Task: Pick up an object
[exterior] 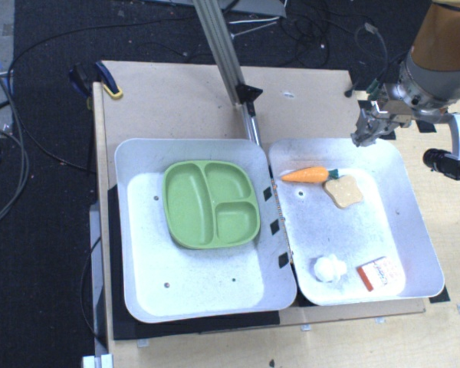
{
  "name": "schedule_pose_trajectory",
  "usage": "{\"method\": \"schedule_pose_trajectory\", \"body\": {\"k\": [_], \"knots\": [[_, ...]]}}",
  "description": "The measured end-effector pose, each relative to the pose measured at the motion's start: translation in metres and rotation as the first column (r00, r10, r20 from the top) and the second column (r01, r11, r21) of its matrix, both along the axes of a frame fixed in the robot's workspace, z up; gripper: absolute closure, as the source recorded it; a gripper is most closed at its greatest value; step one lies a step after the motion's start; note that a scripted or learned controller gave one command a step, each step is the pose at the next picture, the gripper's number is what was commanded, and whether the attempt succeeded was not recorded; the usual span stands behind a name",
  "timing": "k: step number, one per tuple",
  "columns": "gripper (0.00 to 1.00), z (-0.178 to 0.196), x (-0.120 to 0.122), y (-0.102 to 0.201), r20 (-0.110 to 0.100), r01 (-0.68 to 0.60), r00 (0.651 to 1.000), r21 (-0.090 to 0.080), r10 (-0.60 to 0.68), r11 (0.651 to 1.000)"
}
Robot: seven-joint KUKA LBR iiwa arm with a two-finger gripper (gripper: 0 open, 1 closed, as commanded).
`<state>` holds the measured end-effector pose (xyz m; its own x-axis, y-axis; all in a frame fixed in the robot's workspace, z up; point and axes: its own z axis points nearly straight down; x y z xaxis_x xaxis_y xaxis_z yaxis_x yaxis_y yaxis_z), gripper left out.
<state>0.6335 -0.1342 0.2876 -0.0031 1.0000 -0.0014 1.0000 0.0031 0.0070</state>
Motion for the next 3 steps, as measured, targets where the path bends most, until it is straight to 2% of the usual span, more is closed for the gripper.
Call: {"method": "schedule_pose_trajectory", "body": {"k": [1,2,3], "knots": [[1.0,-0.001,0.001,0.061,-0.007,-0.005,1.0,0.003,0.005,1.0],[1.0,-0.02,0.002,0.109,-0.008,-0.004,1.0,0.003,0.004,1.0],[1.0,-0.03,0.005,0.173,-0.008,-0.005,1.0,0.003,0.005,1.0]]}}
